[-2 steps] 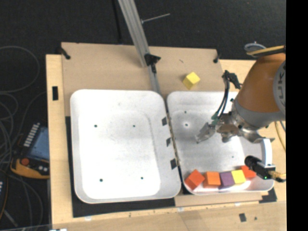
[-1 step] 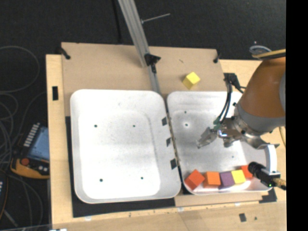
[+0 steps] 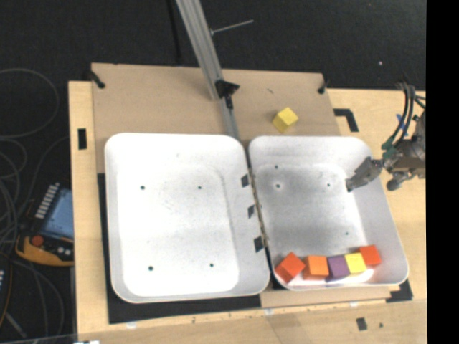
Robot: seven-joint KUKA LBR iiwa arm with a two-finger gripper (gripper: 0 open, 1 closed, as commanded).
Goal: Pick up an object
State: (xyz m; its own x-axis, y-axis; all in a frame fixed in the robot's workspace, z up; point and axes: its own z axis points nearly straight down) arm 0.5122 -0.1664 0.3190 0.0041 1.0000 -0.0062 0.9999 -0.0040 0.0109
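Five unlabelled blocks (image 3: 328,265), right bin (image 3: 373,213)

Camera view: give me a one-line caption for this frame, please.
Gripper at the right bin's far right edge; five coloured blocks line its near wall, a yellow block lies outside on the bench.

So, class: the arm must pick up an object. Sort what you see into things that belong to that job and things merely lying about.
Belonging to the job:
- gripper over the right bin
- row of blocks at that bin's near edge: orange block, purple block, yellow block

Lying about:
- left bin
- yellow cube on the board behind the bins
- handheld controller beside the bench
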